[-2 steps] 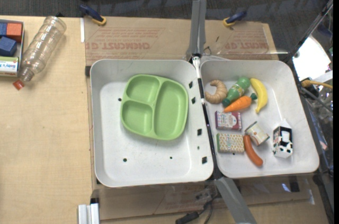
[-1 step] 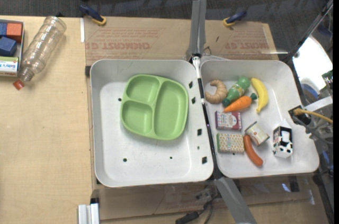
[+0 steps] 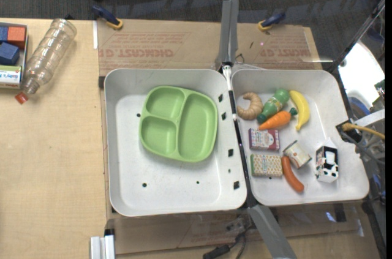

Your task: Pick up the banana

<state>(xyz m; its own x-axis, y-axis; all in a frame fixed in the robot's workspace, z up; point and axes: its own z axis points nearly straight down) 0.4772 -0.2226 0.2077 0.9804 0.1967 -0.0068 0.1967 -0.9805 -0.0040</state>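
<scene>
**Figure: Toy banana among play food in the right bin, before any grasp**

The banana (image 3: 299,109) lies in the right bin (image 3: 343,193), near its far right corner, curved lengthwise with one end toward the far wall. Its left flank is just beside, possibly touching, a green toy vegetable (image 3: 275,101) and the carrot (image 3: 275,120); its right flank faces bare bin floor. Judged by its gloss and the company it keeps, it is probably a hollow plastic toy: light, rigid, smooth-skinned and liable to slip or roll under a pinch. A grasp across the narrow width at mid-length, one finger in the open space on the right, appears the most promising; the left finger would need to wedge between banana and carrot.

Other contents: croissant (image 3: 249,105), pink carton (image 3: 264,139), patterned packet (image 3: 267,165), small box (image 3: 297,155), sausage (image 3: 292,177), cow-print milk carton (image 3: 327,164). Their print is too small to read. The left bin (image 3: 122,190) holds a green divided plate (image 3: 179,123).

The cardboard (image 3: 147,46) beneath the bins bears red lettering, seen inverted, apparently "CHEMCAST GP". A clear plastic bottle (image 3: 46,52) and a box of blocks (image 3: 12,56) rest on the bench (image 3: 49,178).

The state of the fingers cannot be told from this view.
</scene>
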